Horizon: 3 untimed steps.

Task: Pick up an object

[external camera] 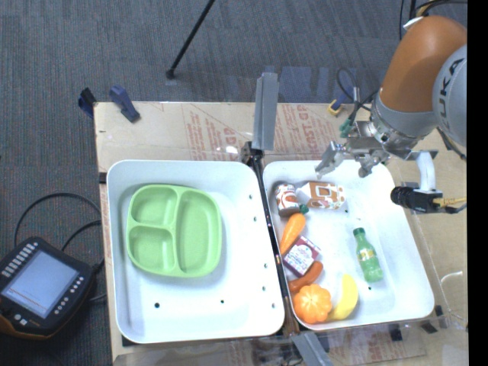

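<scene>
My gripper [349, 164] hangs over the far edge of the right bin [404, 280], its two fingers spread open with nothing between them. Just below it lie an orange-and-white carton [326, 195] and a small red-and-white carton [287, 198]. A carrot [292, 232] lies along the bin's left side. Nearer the front are a red packet [300, 255], a sausage [306, 276], an orange [313, 303] and a banana [345, 297]. A green bottle [367, 255] lies toward the right.
The left bin [236, 311] holds a green divided plate [175, 229]. An upright grey post [266, 113] stands between the bins at the back. A black handheld pendant [38, 284] lies on the floor at the left.
</scene>
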Each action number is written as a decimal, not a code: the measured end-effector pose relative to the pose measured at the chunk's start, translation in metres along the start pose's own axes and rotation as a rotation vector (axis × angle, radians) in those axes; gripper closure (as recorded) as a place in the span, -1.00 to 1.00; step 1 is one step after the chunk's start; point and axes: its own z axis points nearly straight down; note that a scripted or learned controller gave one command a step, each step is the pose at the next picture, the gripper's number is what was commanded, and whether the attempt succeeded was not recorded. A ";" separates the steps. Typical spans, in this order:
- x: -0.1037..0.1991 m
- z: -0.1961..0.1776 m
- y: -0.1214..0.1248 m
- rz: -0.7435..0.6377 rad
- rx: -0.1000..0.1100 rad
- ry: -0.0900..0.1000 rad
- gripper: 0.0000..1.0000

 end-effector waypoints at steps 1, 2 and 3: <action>-0.060 0.066 -0.059 0.066 0.001 0.000 -1.00; -0.104 0.153 -0.079 0.067 0.001 0.005 -1.00; -0.105 0.144 -0.080 0.073 0.003 0.006 1.00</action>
